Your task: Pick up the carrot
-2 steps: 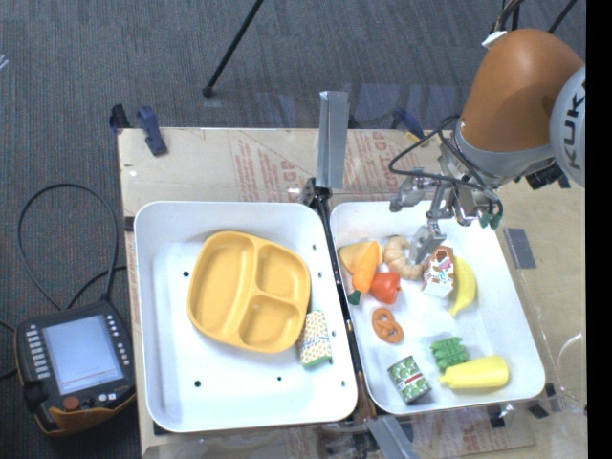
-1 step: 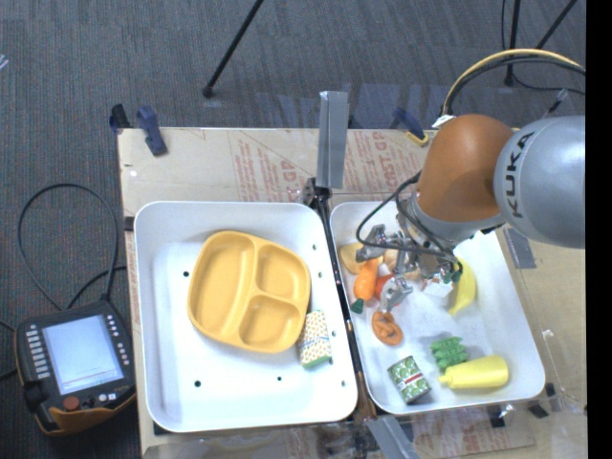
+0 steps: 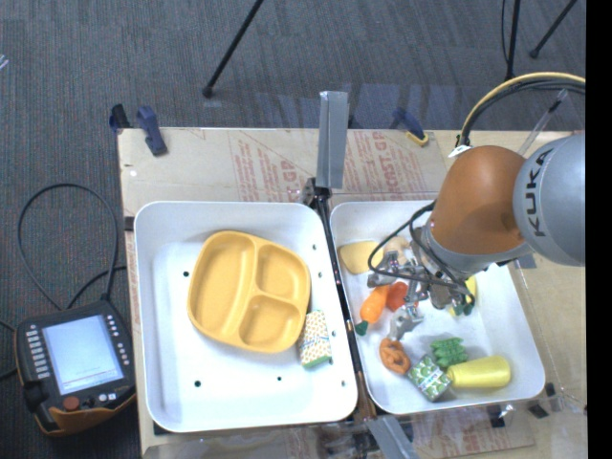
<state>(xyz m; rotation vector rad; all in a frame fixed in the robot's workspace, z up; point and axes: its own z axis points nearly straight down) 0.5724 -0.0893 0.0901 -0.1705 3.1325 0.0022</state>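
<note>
Well, the carrot (image 3: 374, 305) lies in the right bin (image 3: 521, 338), just left of the gripper (image 3: 409, 316); its long axis slants toward upper right; the finger state I cannot tell.

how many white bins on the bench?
2. Left bin holds the yellow divided plate; right bin holds the carrot and other toy food, under the arm.

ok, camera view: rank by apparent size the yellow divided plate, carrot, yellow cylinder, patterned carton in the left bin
1. yellow divided plate, by far the largest
2. yellow cylinder
3. patterned carton and carrot: too close to rank, and the arm partly hides the carrot
</note>
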